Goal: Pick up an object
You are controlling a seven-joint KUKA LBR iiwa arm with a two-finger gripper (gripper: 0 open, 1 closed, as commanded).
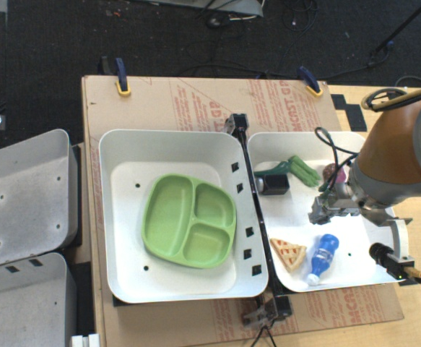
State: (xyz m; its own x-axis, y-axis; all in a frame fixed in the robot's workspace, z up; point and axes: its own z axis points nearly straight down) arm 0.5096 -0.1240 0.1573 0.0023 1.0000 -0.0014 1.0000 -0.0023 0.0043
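Nearest the camera, at the front of the right bin (354, 280), lie a blue bottle (321, 256) and, just to its left and almost touching it, a waffle-patterned toy wedge (288, 254); I take the bottle as my landmark for everything else. My gripper (324, 212) hangs just behind the bottle, low over the bin floor, and nothing shows in its grasp. Whether it is spread or closed I cannot tell, since my own wrist hides that. I judge that I am in the approach stage of the pick: I am over the bin and no object has been lifted yet. Any of the loose things would serve as the task's object, and the bottle is the closest candidate. To take it, I would need to come forward over it, line my grip across its narrow body, not along its length, and descend with care, because a round bottle may roll away. Behind the bottle and to its left sits a small black block (274, 184), with a green-handled tool (297, 170) beside it, farther back. Well to the bottle's left, beyond the divider, the left bin (116, 157) holds one green compartment plate (190, 221), lying flat.
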